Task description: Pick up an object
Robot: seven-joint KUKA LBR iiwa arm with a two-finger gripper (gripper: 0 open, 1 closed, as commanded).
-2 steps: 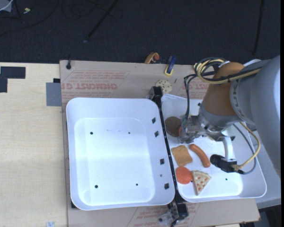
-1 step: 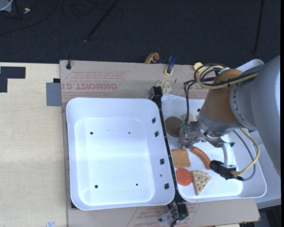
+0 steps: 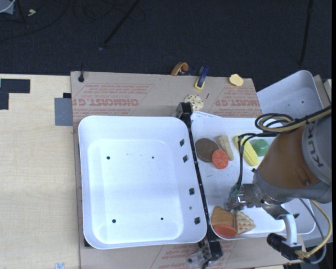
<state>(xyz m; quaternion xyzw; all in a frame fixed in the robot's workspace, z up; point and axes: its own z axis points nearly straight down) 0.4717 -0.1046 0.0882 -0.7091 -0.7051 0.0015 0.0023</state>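
A: Where's the tool (image 3: 238, 199)?

B: Low over the near part of the right shallow white plastic bin (image 3: 213, 122), under the grey arm with its orange band (image 3: 288, 158). Whether it is clenched or released I cannot tell.

A: And things to pick up?

B: All in that right bin. An orange wedge-shaped block (image 3: 224, 218) on a red disc, with a tan speckled triangular piece (image 3: 245, 223) touching it, lies just beside the tool, at the near edge. Farther off sit a brown flat round disc (image 3: 205, 148), a small red round ball (image 3: 220, 159), a beige stick-shaped piece (image 3: 225, 145), a yellow corn-like piece (image 3: 248, 152) and a green round object (image 3: 260, 147), clustered together.

A: The left shallow white plastic bin (image 3: 135, 181)?

B: It touches the right one on the cardboard-topped table (image 3: 129, 97).
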